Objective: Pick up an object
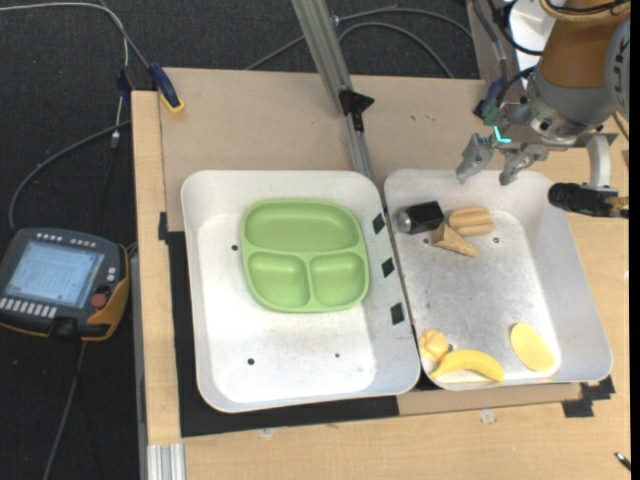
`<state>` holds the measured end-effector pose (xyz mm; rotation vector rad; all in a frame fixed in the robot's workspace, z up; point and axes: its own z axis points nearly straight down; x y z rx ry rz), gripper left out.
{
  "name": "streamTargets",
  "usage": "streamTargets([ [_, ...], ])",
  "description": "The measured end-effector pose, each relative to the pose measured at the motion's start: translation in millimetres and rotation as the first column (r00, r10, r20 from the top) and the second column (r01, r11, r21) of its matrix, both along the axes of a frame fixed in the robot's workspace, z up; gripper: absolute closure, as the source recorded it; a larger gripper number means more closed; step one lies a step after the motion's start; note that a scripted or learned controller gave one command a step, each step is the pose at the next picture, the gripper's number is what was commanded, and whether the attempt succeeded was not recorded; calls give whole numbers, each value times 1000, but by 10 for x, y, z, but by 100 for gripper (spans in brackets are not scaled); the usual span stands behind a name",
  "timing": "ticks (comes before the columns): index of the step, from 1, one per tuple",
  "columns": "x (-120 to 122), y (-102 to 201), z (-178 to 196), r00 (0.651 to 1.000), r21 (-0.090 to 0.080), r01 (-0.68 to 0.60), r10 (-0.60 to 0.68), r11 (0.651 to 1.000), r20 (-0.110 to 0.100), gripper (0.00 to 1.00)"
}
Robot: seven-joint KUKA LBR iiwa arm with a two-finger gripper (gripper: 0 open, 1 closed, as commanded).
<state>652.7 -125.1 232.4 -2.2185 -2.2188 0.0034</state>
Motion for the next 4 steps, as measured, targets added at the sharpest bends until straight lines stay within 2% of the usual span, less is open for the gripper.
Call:
streamTargets([
  [1, 10, 0, 21, 1000, -1, -1, 1, 1000, 4, 0],
  [3, 71, 125, -1070, 1000, 0, -2, 2, 1000, -1, 0],
  [4, 132, 111, -1177, 1000, -5, -2, 2, 1000, 23, 0],
])
